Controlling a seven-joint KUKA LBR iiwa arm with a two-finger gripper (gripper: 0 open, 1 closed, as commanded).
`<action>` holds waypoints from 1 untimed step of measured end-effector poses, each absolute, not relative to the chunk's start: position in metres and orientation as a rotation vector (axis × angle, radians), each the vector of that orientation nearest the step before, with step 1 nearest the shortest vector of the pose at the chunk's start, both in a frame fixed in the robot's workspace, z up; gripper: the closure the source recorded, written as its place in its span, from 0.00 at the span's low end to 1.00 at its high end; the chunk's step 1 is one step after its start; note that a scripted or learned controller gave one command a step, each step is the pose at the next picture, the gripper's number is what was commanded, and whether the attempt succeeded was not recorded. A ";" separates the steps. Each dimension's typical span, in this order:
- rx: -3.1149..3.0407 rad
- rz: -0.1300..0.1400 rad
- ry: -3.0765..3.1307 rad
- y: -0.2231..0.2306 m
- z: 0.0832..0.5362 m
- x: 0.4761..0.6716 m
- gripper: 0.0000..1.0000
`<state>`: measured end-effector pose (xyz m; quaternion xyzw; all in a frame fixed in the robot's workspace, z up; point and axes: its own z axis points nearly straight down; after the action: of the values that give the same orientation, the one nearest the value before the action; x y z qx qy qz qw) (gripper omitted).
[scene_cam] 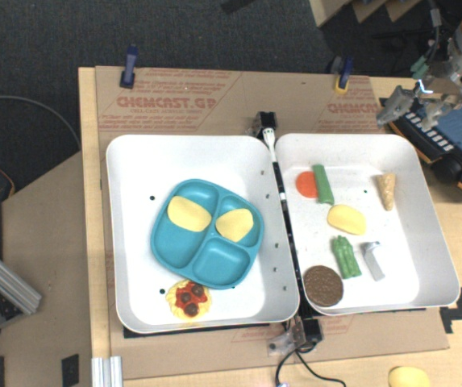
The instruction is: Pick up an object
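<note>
The right bin (424, 240) holds several small toy foods: a red-orange disc (305, 184), a green stick (323, 183), a yellow lemon-like piece (347, 218), a tan cone (386, 190), a ridged green piece (345, 257), a small grey piece (372, 261) and a round brown cookie (323, 285). In the left bin (130, 216) lies a blue divided plate (202, 256) with two yellow pieces (189, 213) (235, 223) in it, and a pizza slice (187, 299) lies in front of the plate. My gripper (397, 103) hangs past the right bin's far right corner, above the bench and off the bins, with nothing seen in it.
The bins sit on a brown cardboard sheet (182, 103) held by a blue clamp (128, 67) and a yellow one (343, 74). Dark equipment (444, 143) stands beside the right bin's far right corner. A yellow object (408, 376) lies on the bench at the front right.
</note>
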<state>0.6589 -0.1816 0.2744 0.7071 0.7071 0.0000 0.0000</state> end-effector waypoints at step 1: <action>2.202 0.019 2.213 -0.152 0.450 0.668 0.00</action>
<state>0.6679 -0.1524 0.4496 0.7054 0.7088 0.0061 0.0100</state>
